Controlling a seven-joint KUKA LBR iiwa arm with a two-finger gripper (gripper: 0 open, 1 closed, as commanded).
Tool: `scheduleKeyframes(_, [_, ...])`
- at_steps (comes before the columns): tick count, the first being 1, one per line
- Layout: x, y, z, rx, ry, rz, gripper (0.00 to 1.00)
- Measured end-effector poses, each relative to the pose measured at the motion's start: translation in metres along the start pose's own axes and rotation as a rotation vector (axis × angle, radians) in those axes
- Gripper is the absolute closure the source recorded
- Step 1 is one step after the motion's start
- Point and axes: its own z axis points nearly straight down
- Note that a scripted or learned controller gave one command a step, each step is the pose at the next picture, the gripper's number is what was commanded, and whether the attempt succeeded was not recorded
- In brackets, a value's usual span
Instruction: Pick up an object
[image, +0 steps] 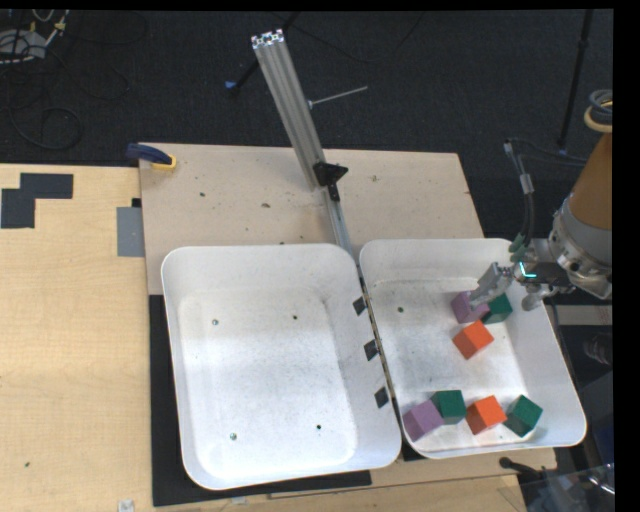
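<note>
While the arm (590, 215) reaches in over the right bin's (430, 262) right rim, I see a purple block (465, 306) and a green block (498, 308) crowded right at the gripper (497, 288), with an orange block (473, 340) just beside them. I cannot tell how far the gripper is open, nor whether it touches either block. Along that bin's near edge lie another purple block (422, 417), a green one (450, 405), an orange one (486, 413) and a green one (523, 415) by the near right corner. The left bin (200, 265) sits alongside.
</note>
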Motion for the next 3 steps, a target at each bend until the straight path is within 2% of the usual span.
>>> scheduleKeyframes(1, [-0.001,0.000,-0.002,-0.004,-0.001,0.003,0.00])
scheduleKeyframes(2, [0.003,-0.001,0.062,0.003,0.000,0.002,0.00])
scheduleKeyframes(3, [-0.006,0.002,0.117,0.002,0.000,0.003,0.00])
